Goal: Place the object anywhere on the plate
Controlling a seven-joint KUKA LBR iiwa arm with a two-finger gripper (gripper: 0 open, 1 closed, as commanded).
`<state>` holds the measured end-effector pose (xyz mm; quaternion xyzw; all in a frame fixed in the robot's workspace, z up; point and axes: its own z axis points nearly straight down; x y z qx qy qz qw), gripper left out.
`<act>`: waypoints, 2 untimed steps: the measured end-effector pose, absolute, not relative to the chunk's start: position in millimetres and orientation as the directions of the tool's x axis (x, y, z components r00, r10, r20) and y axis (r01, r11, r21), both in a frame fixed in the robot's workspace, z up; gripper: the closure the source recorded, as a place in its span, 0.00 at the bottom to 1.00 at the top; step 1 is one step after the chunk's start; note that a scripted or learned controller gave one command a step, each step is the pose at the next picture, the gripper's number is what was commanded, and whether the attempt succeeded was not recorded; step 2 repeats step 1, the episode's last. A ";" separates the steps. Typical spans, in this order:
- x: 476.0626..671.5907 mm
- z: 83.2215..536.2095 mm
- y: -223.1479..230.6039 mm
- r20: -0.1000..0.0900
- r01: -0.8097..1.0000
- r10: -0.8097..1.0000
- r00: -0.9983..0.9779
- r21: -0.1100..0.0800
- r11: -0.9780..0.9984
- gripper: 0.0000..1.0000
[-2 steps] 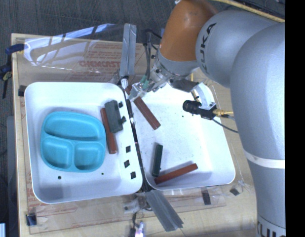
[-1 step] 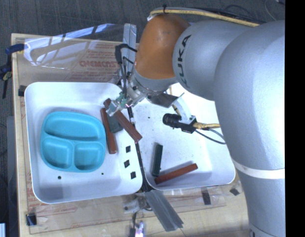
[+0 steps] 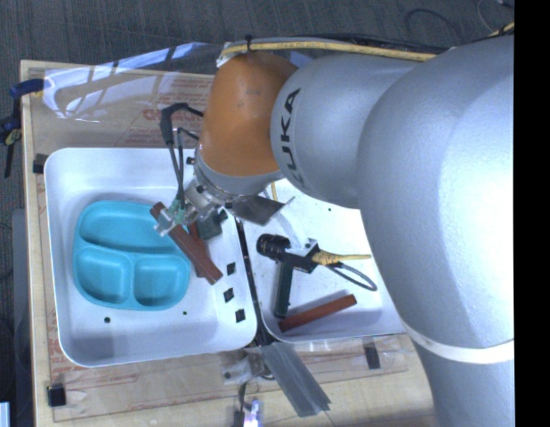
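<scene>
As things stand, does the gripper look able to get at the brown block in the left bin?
Probably yes: the gripper sits right at the upper end of the brown block, beside the plate, with nothing lying over it.

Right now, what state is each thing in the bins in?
Plate: flat in the left bin, hollow side up.
Brown block: slanted, upper end over the plate's right rim, lower end off it; held or resting, cannot tell.
Brown stick: lying flat in the right bin.
Gripper: at the block's upper end.
</scene>
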<state>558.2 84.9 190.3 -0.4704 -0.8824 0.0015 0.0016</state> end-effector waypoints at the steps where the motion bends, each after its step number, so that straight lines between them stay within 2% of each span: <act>1: 558.4 190.5 84.2 0.001 0.831 0.831 -0.556 -0.004 0.556 0.00; 2: 558.4 190.5 84.2 0.001 0.831 0.831 -0.556 -0.004 0.556 0.00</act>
